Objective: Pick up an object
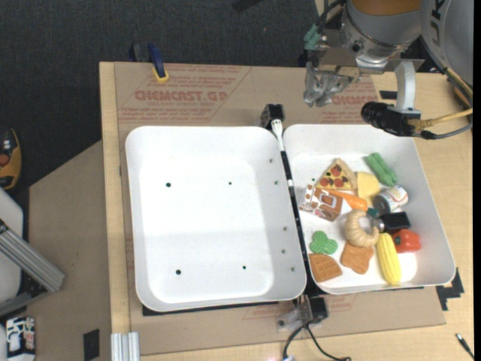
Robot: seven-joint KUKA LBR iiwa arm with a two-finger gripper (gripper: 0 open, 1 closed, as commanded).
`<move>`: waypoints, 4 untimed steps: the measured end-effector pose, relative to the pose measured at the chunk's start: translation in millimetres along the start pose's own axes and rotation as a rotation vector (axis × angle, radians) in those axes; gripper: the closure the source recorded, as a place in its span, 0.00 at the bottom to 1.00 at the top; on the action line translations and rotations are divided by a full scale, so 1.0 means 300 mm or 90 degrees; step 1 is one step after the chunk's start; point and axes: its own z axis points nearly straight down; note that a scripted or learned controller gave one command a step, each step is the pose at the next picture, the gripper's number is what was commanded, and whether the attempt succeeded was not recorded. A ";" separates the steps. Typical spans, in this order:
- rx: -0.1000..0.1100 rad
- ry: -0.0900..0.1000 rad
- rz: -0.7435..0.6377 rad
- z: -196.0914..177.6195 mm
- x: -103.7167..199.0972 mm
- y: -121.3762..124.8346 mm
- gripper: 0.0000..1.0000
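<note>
Camera view showed the pincer hanging at upper right, holding nothing, its opening unreadable, clear of the toys heaped in the right bin for picking.

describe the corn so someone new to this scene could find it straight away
Look in the right bin, the one holding a pile of toy food. Go to its near right corner: the corn lies lengthwise beside a tan croissant. It is the sole bright yellow, knobbly cob.

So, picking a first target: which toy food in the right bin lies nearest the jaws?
The green pod, at the pile's top right, closest to the gripper.
</note>
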 end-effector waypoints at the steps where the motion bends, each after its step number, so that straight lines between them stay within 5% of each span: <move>1: 0.006 0.002 -0.012 0.256 0.627 -0.152 1.00; 4: -0.002 0.000 -0.003 0.138 0.595 -0.136 1.00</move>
